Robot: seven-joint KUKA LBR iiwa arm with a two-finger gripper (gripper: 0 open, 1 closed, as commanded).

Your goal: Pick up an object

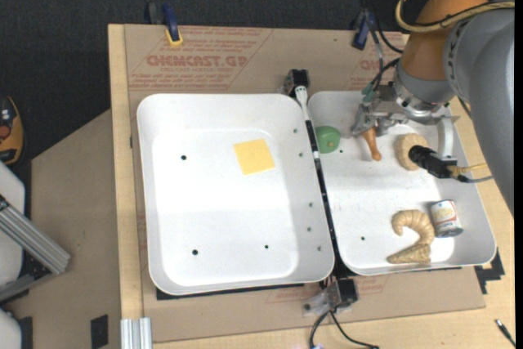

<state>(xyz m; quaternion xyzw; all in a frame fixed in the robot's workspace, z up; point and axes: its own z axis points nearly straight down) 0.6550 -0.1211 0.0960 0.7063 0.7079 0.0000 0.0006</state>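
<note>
My gripper (373,122) hangs low over the far part of the right bin (359,200). A small orange stick (373,146) lies directly beneath it, its upper end reaching up to the gripper. A green round piece (328,140) sits just left of it by the bin's left wall. A beige bun-like lump (405,151) rests to the right of the stick. Near the front right lie a tan croissant (415,234) and a small tin can (444,218). A yellow flat square (254,156) lies in the left bin (188,208).
The two bins meet along a black divider strip (315,167). The grey arm with its orange band (437,29) comes in over the right bin's far right corner. Cardboard (204,57) surrounds the bins.
</note>
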